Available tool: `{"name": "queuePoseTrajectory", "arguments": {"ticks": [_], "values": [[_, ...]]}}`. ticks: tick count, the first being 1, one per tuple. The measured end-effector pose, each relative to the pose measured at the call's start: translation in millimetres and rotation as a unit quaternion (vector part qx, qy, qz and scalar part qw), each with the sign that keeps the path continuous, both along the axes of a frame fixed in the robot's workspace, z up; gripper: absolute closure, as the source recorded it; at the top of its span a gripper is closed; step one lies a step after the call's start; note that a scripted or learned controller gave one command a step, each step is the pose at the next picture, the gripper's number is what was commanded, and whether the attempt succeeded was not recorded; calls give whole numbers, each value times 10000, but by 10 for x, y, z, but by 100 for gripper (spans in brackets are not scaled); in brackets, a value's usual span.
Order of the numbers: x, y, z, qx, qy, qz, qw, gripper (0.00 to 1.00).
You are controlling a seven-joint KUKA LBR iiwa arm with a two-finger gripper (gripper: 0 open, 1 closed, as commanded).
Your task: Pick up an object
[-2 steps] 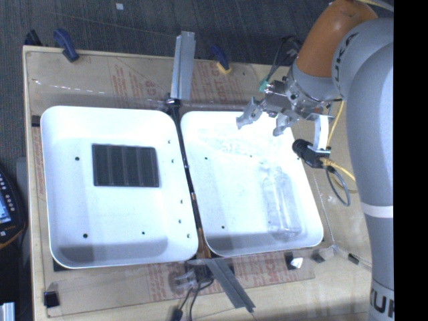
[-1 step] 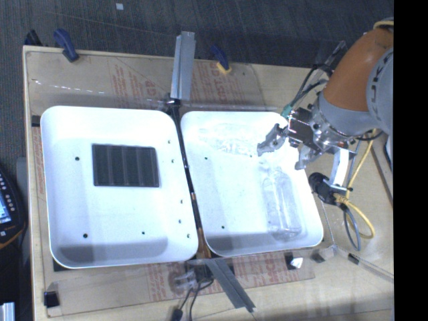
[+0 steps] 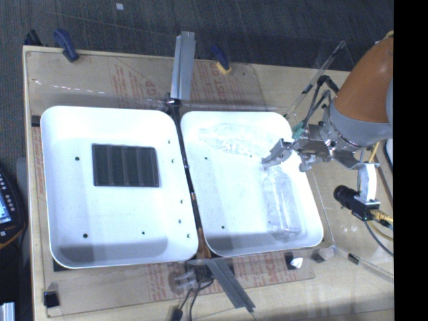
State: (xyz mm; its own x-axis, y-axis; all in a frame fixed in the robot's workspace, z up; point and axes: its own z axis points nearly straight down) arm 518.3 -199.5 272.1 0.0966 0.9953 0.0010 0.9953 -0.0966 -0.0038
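1. Slipping is the main risk: the clear bottle [image 3: 281, 202] looks smooth and rounded, so the tool [image 3: 276, 154] could skid off.
2. Whether the tool is apart or together, I cannot tell.
3. Transparent and faint, the bottle lies in the right bin [image 3: 227, 243], near its right wall.

Gripper [image 3: 276, 154] over clear bottle [image 3: 281, 202], rt bin [image 3: 221, 239].

Two shallow white plastic bins [image 3: 67, 179] sat on a tan bench [image 3: 100, 69]. A dark grey ribbed rectangular slab [image 3: 126, 165] contrasted with clear, colourless plastic bottles [image 3: 281, 202]. The arm's band [image 3: 366, 72] was orange.
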Motion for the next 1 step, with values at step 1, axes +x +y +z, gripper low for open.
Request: {"name": "queuePoseTrajectory", "arguments": {"ticks": [1], "values": [[-257,71,482,-10,-22,-170,9999,0]]}}
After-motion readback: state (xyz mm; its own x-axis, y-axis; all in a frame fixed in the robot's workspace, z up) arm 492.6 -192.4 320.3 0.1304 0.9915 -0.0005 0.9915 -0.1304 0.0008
